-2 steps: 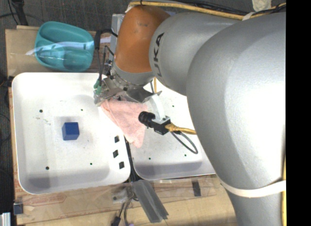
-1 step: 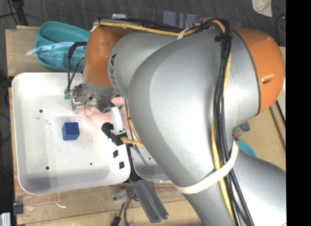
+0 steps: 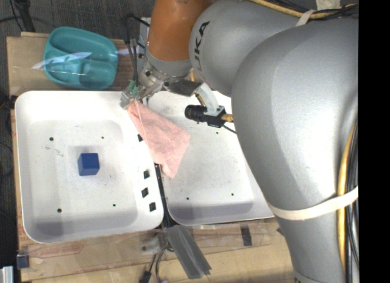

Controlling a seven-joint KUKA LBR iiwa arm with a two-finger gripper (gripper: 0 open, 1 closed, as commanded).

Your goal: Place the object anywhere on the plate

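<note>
A pink cloth point(image 3: 162, 137) hangs by its top corner from my gripper point(image 3: 130, 98), which is shut on it. The cloth drapes over the ridge between the two bins, and its lower tip reaches the right bin's left side. A teal plate point(image 3: 80, 58) with a clear wrapper lying in it sits on the bench beyond the left bin, up and to the left of the gripper. The gripper hovers at the left bin's far right corner, a short way right of the plate.
A small blue cube point(image 3: 89, 164) lies in the middle of the left bin point(image 3: 27, 111). The arm's large grey body covers most of the right bin point(image 3: 210, 190). A black cable plug point(image 3: 204, 115) juts out near the wrist.
</note>
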